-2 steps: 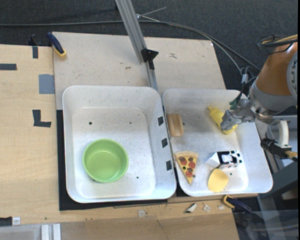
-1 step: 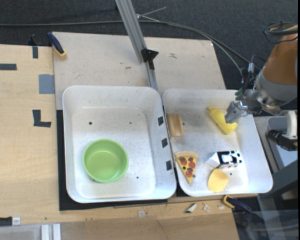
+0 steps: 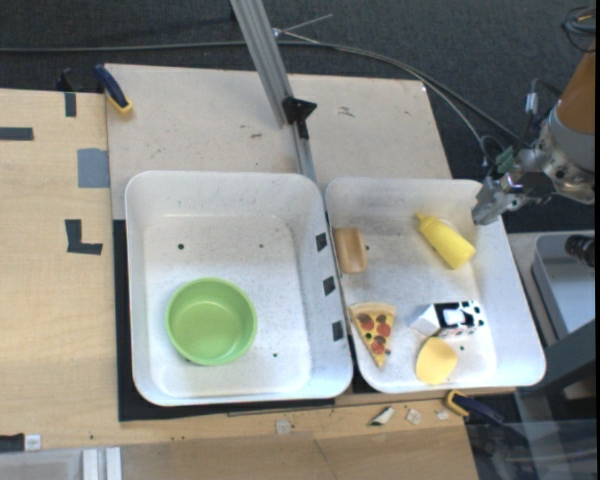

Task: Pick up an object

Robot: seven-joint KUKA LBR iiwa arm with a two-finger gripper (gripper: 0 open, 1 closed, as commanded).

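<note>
Yellow bottle point(image 3: 446, 240), no label legible; jaws point(image 3: 488, 208) beside it.

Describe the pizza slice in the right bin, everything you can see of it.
The pizza slice looks like a small toy: a flat wedge with a tan crust edge along its top, a yellow-orange cheese face and a few red round spots like pepperoni. It lies flat on the floor of the right bin, near that bin's front left corner, with its tip pointing toward the front edge. Nothing seems to touch it; the round yellow piece and the black-and-white object lie apart to its right.
</note>
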